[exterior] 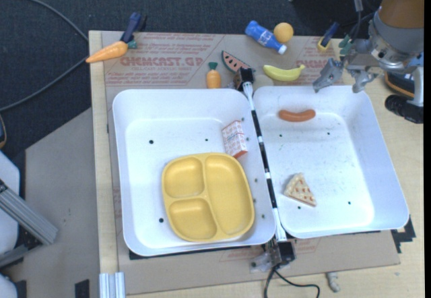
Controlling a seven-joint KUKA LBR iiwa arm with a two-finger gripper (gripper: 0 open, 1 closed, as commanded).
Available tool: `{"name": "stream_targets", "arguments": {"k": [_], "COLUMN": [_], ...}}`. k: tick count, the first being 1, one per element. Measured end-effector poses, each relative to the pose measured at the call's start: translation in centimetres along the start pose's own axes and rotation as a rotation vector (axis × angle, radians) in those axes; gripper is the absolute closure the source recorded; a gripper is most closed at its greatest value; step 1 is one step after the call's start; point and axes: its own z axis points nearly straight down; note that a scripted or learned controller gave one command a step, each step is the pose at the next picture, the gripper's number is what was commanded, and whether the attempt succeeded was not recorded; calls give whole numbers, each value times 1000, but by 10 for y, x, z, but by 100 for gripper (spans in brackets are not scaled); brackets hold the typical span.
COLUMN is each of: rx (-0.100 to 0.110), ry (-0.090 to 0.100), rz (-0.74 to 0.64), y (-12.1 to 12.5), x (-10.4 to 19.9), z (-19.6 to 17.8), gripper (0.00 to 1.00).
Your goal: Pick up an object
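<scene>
As far as we can tell, nothing's been picked up yet, so pretty much the whole job is still ahead of us. Our claw (342,78) hangs over the far edge of the right bin (377,155), up near the back corner, with its two fingers spread apart and nothing between them.

Closest candidate looks like the sausage (297,114), lying flat on the right bin's floor near the far wall, a bit left of the claw. It's a small reddish-orange link, smooth, rounded at both ends, lying roughly sideways across the view. It sits alone with clear space on all sides, so we'd guess it's an easy target, though round things like to roll.

Also in that bin is a waffle wedge (300,191), tan with a grid pattern, down toward the near side and well apart from the sausage.

Left bin (135,155) has a yellow tray (207,195) and a little carton (234,138) just beyond it. A banana (283,73) sits on the bench just behind the right bin.

So: reach, close, lift all still to do.
</scene>
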Motion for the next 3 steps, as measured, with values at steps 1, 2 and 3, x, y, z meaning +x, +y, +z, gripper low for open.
{"name": "stream_targets", "arguments": {"k": [1,2,3], "rx": [7,6,4], "ry": [1,1,0], "rz": [2,3,3], "y": [-78,-169,-169], "x": [37,35,35], "z": [149,161,152], "gripper": [0,0,100]}}
